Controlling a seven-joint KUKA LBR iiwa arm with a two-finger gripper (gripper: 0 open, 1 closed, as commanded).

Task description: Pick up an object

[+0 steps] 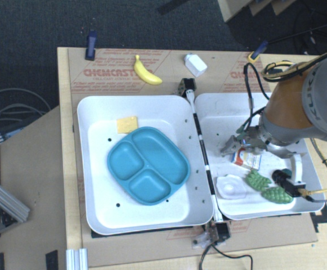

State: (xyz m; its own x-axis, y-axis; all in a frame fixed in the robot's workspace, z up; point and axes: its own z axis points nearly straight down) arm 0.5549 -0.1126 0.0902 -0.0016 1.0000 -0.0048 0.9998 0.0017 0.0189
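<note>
- The arm [298,103] reaches over the right bin [225,114], covering much of it.
- A blue divided plate [146,163] fills the left bin [93,151], a yellow block [127,124] touching its far edge.
- The gripper [241,145] hangs over a small printed packet [249,160]; its finger state cannot be told.
- A green object [267,187] and a clear cup [231,187] lie nearby.
- A banana [146,72] rests outside the bins.

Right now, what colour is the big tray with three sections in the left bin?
Blue divided plastic tray, camera view.
</note>
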